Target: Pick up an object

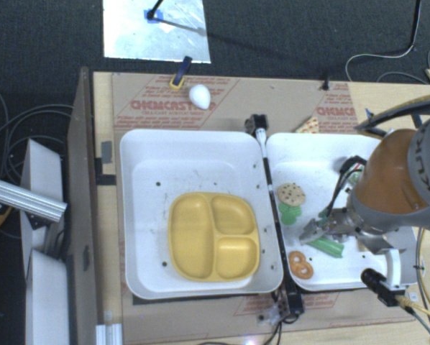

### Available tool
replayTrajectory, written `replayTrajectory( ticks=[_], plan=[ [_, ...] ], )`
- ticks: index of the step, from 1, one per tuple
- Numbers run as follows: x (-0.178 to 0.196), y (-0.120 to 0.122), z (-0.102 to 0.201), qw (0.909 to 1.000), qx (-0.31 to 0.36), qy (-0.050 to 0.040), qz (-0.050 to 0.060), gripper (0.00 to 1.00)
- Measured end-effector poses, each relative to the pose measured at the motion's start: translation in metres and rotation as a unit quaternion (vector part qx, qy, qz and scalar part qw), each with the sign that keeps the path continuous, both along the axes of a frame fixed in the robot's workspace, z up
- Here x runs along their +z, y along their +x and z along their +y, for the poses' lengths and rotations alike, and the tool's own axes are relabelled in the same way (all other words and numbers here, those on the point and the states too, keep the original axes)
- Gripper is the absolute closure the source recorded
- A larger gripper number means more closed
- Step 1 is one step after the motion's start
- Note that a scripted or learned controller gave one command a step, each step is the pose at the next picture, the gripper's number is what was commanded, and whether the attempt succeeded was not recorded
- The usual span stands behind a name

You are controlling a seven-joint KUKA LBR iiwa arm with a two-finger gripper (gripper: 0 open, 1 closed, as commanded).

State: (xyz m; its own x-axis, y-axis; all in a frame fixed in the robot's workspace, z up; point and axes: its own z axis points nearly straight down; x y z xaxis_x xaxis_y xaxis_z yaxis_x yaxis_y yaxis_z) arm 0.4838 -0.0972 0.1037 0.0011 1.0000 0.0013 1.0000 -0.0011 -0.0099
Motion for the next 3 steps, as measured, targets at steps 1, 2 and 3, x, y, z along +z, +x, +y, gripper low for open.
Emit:
replayTrajectory(
  ticks=[1,2,3],
  plan=[
    [0.030,0.117,-0.059,0.9999,0.003,-0.0039,-0.012,0.00],
    [0.031,0.090,-0.030,1.0000,0.003,-0.0003,-0.005,0.00],
    [0.008,0.032,-0.032,1.0000,0.000,0.0001,-0.002,0.00]
  ],
)
